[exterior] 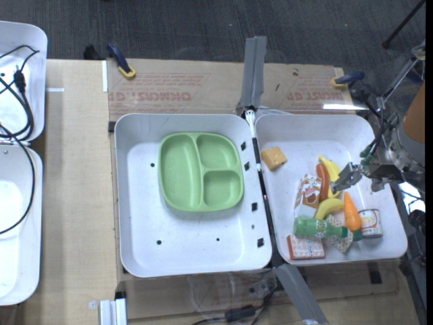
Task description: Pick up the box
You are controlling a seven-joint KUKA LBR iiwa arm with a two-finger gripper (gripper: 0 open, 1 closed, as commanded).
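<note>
- Two white bins sat side by side; the left bin held a green divided plate at about 12 o'clock of its centre, out of the way of the task.
- Right bin held the clutter: cracker-like piece at 10 o'clock, banana, orange carrot, green bottle lying flat, small can at 4 o'clock.
- The box, flat with a red-and-white print, lay at 6 o'clock of the right bin near the front wall, just under the bottle and possibly touched by it, so a clean top grasp looked awkward.
- Gripper hung at 3 o'clock of the bin, over the banana and carrot pile, well up from the box, likely because the arm came in from that side.
- Pincer looked partly spread and held nothing, though the view was too small to be sure.
- Judged: the pick was not yet made; the gripper needed to go toward 7 o'clock.
</note>
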